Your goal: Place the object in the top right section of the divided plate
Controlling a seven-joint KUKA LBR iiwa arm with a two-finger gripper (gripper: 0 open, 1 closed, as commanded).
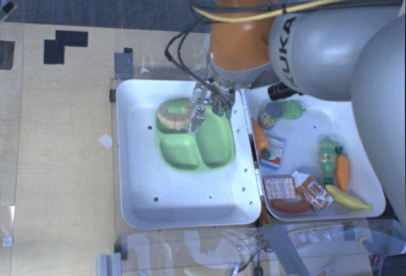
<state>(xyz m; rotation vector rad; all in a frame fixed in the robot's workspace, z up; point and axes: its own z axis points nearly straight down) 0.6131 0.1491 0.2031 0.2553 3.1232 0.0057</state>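
Note:
A green divided plate (219,141) lies in the left white bin (184,208). A round tan and brown food item like a bagel sandwich (172,116) rests in the plate's upper left section. My gripper (208,110) hangs over the plate's upper edge, just right of the bagel, at the top of the large right section. Nothing can be made out in the gripper. The orange wrist band (244,27) and the grey arm (342,46) cover the bins' far edge.
The right bin (374,205) holds several toy foods: a carrot (259,134) by the divider, a round can (269,117), a green lump (292,110), a green bottle (327,157), a banana (347,198) and small boxes (279,188).

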